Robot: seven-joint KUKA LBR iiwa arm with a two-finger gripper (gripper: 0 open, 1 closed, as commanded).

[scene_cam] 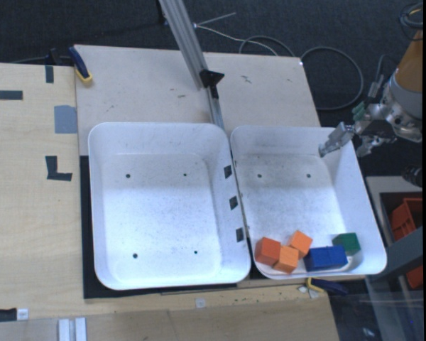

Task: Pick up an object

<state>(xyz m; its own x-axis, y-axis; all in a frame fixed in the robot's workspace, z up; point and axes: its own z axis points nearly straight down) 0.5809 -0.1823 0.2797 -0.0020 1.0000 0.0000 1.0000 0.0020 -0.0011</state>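
While the gripper (339, 142) hangs over the far rim of the right bin (284, 183), fingers parted and holding nothing, I see the blocks (307, 251) huddled in that bin's near corner, awaiting pickup.

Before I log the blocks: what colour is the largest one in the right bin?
Blue, clearest in the camera view, near the bin's front edge.
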